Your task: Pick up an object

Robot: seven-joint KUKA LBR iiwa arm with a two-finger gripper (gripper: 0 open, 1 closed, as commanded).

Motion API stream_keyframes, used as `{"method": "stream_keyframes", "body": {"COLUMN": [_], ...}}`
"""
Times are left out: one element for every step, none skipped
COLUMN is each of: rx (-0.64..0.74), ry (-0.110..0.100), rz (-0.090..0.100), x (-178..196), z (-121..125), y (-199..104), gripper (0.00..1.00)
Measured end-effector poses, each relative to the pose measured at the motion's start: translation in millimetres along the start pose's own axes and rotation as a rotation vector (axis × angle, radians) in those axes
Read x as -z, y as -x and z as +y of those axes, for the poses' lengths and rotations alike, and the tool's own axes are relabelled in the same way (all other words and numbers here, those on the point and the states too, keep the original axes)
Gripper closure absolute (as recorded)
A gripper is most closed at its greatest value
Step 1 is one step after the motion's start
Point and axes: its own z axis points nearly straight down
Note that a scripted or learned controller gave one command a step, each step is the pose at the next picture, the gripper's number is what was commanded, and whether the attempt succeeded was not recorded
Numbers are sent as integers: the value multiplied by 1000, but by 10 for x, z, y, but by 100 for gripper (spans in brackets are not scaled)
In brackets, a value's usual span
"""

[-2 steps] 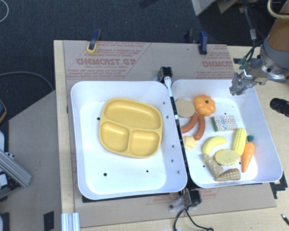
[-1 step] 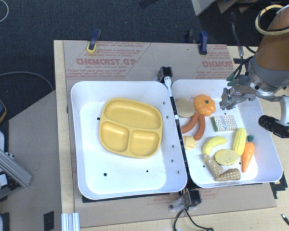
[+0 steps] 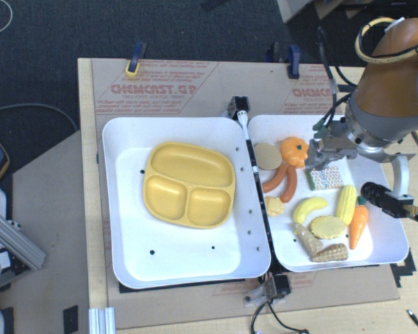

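Note:
The right bin [image 3: 390,245] holds several toy foods. An orange pumpkin-like piece [image 3: 292,150] lies at the upper left beside a beige round disc [image 3: 267,156]. Below them are a curved sausage [image 3: 279,180], a banana [image 3: 309,209], a corn cob [image 3: 346,202], a carrot [image 3: 359,226], a yellow round biscuit [image 3: 327,226] and a brown wafer [image 3: 322,250]. My gripper [image 3: 320,157] hangs just right of the orange piece, over the top edge of a small patterned packet [image 3: 326,179]. I see nothing held in it.
The left bin [image 3: 125,249] bears a yellow divided plate [image 3: 189,184]. A small pale cube [image 3: 274,205] lies by the divider between the bins. A black cylinder [image 3: 380,197] on the arm juts over the right bin's right side.

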Motion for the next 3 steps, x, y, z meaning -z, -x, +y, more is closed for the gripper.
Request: {"method": "stream_keyframes", "body": {"rx": [-3, -4, -4], "ry": [1, 1, 0], "rz": [-2, -1, -2], "x": [-153, -25, -191], "z": [-29, -169, -62], "y": [-111, -132, -54], "gripper": [100, 100, 100]}}
